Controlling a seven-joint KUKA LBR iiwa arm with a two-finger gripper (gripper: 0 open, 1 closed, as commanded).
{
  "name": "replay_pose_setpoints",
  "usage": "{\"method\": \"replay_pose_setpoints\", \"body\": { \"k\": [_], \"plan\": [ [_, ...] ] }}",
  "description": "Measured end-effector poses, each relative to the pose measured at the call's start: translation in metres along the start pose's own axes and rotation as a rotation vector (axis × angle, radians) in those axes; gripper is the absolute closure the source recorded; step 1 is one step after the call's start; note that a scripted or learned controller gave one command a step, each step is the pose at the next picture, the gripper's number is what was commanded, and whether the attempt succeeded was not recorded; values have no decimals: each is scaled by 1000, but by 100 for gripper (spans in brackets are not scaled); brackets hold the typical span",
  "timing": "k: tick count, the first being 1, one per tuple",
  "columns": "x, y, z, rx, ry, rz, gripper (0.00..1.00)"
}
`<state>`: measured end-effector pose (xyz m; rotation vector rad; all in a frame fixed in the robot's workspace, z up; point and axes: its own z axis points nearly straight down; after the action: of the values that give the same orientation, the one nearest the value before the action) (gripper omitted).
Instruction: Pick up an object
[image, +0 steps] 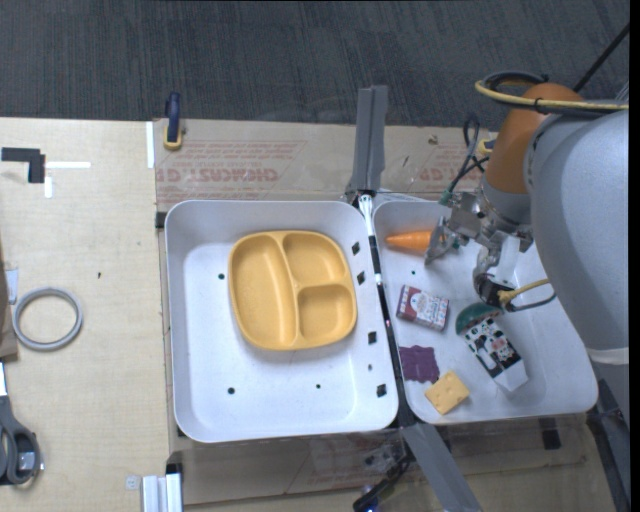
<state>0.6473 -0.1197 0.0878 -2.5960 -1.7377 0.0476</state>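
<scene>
Orange carrot (409, 240) lies at the right bin's (560, 395) far-left corner, just beside the hand (450, 236); whether the hand is open I cannot tell, and nothing looks lifted yet

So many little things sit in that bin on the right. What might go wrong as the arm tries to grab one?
The end effector is right beside the carrot, which lies near the bin's back wall; it may bump the wall or push the carrot away. The card box, purple piece and cheese lie close together, so reaching there could nudge a neighbour.
</scene>
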Motion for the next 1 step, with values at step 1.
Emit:
{"method": "replay_pose_setpoints", "body": {
  "k": [1],
  "plan": [
    [-16,-5,-10,-30,12,-80,0]
  ]
}}
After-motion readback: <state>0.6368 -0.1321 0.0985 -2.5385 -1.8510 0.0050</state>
